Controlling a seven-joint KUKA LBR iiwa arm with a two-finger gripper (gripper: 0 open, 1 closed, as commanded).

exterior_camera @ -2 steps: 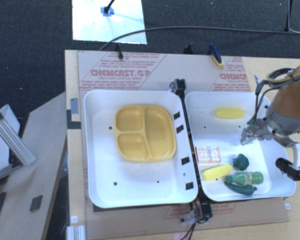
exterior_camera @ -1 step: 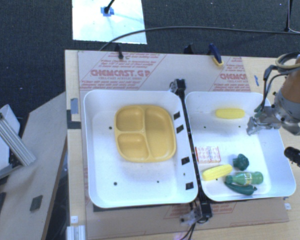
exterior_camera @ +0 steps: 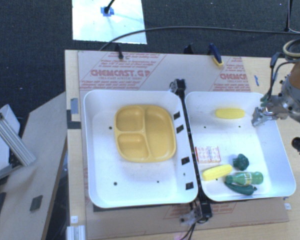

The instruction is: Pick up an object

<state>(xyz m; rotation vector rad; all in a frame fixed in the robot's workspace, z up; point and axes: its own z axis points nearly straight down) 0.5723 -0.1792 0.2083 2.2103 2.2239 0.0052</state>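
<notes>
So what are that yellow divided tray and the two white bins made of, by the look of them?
The yellow tray looks like moulded plastic: smooth, even colour, rounded compartments, a soft sheen. The left bin and the right bin seem to be thin formed plastic too, with rounded corners, a curled rim and a matte white surface. It could be coated metal; the view cannot settle that.
</notes>
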